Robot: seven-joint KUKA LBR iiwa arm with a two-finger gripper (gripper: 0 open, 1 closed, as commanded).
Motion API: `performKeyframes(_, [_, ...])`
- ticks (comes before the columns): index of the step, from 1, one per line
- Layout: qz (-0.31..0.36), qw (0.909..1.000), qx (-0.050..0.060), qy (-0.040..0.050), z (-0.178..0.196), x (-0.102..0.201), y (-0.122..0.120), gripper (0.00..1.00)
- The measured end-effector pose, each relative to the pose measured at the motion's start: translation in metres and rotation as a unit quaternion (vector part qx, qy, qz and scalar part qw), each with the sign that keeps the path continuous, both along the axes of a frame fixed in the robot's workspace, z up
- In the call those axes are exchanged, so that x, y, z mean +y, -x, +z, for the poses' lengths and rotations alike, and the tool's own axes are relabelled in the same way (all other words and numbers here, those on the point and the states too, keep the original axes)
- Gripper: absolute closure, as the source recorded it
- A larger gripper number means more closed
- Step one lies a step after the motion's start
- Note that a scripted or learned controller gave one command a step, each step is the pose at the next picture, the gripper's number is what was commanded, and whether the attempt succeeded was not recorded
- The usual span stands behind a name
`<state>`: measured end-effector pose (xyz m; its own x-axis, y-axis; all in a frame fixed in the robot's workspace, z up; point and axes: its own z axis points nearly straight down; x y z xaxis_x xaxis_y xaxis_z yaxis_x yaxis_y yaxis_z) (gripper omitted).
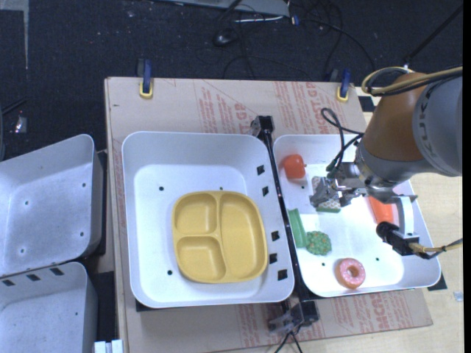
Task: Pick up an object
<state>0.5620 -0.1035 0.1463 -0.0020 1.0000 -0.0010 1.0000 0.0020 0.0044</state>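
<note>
- Hanging over the middle of the right bin, the end effector sits low above the white floor, at the end of the grey arm with its orange band, which comes in from the right edge of the worktop.
- Whether the end effector is spread wide, drawn narrow or holding anything cannot be told from this camera view: its metal tip is a small blurred cluster, and a green patch shows just beneath it.
- Just beside the end effector, toward the bin's far left corner, lies an orange-red round object, apart from the metal tip.
- Along the right bin's left wall lies a green stick, and touching its near end is a green broccoli-like piece.
- Near the right bin's near edge lies a pink ringed doughnut.
- Against the right bin's right side, partly behind the arm, lies an orange-red long object.
- Filling the middle of the left bin is a yellow tray with three compartments, lying flat.
- Blue clamps grip the worktop's far edge.
</note>
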Motion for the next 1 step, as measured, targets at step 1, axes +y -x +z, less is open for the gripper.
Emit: performKeyframes(1, [0.001, 1.0, 0.0, -0.0001, 0.0438, 0.0036, -0.0049, 1.0])
